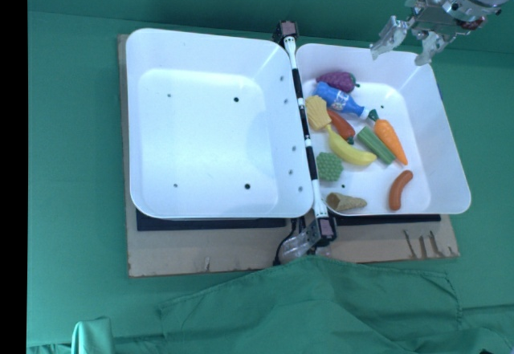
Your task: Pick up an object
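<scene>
The pincer hangs at the upper right of the frame, fingers spread and holding nothing, above the far rim of the right bin. The toy foods, such as the blue bottle and banana, lie in this bin, probably gathered there for picking.

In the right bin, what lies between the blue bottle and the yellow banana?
In the camera view, a small red-orange piece, like a chili or sausage, lies between the blue bottle and the yellow banana. It runs slantwise beside the yellow corn piece.
</scene>
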Motion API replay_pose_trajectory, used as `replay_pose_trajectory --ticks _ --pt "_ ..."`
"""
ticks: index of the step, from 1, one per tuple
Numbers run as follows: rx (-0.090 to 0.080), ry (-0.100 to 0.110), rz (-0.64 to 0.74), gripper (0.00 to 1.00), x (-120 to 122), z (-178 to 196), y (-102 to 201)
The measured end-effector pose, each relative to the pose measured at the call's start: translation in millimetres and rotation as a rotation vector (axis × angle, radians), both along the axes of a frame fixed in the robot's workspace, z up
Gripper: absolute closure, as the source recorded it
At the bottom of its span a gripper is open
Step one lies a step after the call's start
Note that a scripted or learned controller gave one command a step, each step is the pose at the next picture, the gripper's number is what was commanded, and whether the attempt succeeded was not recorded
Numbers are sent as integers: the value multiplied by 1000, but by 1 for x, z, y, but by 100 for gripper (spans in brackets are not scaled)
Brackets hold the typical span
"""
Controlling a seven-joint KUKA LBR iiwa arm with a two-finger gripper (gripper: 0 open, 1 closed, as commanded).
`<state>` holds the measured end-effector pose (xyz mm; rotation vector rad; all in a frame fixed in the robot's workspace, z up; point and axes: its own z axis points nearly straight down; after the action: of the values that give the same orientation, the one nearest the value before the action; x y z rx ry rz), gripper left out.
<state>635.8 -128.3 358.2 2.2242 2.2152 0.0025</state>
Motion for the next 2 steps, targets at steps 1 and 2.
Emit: replay_pose_trajectory --ticks 1,2 --pt "-3 6 -5 0 15 -84 -61" --pt "-3 -1 0 0 16 -78 -58"
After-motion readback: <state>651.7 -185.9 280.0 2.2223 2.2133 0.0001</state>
